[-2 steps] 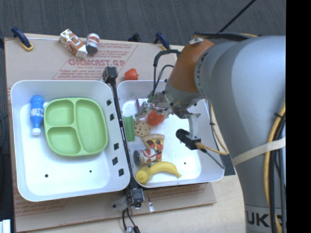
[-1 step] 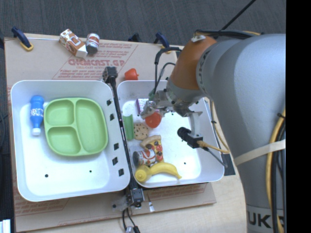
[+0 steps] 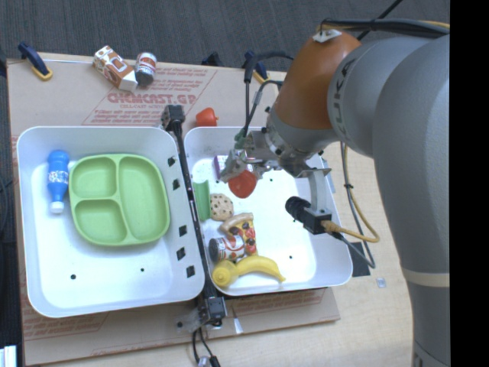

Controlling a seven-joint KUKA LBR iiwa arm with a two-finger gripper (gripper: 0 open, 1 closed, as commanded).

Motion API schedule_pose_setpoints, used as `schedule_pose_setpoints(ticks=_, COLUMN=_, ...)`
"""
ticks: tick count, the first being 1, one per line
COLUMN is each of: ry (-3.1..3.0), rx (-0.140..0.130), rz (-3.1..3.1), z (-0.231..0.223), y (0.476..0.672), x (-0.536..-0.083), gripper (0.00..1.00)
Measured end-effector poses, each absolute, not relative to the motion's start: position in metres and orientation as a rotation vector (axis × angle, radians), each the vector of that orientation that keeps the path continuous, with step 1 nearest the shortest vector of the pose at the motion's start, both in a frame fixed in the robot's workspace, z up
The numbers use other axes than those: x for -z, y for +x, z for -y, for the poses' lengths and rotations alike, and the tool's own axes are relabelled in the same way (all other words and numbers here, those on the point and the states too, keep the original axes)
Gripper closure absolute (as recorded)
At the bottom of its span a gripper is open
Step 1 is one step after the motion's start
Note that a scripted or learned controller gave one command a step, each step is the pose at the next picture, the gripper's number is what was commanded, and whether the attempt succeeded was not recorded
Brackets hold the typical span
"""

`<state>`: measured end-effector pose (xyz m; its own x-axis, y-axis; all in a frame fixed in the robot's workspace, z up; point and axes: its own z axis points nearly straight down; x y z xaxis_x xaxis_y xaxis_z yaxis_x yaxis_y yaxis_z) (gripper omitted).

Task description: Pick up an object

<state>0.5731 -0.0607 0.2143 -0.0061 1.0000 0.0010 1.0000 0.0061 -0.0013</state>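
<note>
Fingers [image 3: 238,168] pinch a red tomato [image 3: 242,183] above the right bin [image 3: 336,270].
Round, so no clear long axis; its top seems hidden by the fingers.

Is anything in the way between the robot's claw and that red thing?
No. The gripper sits right above the red object in the right bin, touching or nearly so. The other items lie lower down, beside it.
</note>
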Motion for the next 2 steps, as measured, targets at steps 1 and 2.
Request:
schedule_pose_setpoints(ticks=1, ry=-2.213, rx=-0.005, rz=2.226, z=0.059, y=0.492, x=-0.229, gripper=1.0)
schedule_pose_setpoints(ticks=2, ry=-2.213, rx=-0.004, rz=2.228, z=0.11, y=0.477, x=-0.204, gripper=1.0)
